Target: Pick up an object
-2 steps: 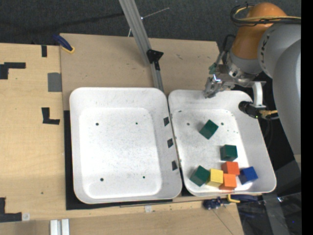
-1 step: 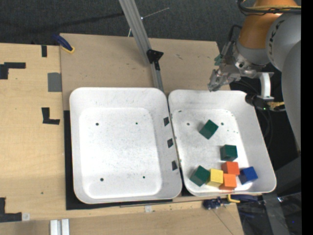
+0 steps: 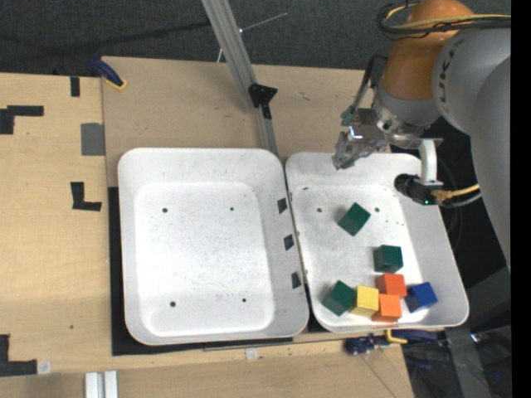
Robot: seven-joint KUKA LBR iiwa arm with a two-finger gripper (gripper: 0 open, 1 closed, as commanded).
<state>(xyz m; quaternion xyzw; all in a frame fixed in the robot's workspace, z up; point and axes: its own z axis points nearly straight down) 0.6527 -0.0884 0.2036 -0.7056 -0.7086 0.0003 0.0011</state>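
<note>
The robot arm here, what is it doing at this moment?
The grey arm reaches in from the right, and its hand hangs over the far rim of the right bin, holding nothing visible. In that bin lie several small blocks: one green block alone in the middle, and green, yellow, orange and blue ones clustered near the front. The left bin sits beside it.

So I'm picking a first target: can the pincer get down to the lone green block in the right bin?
Probably yes. The green block sits apart from the other blocks, nothing over it, and the pincer hangs just above the right bin at its far rim.
</note>
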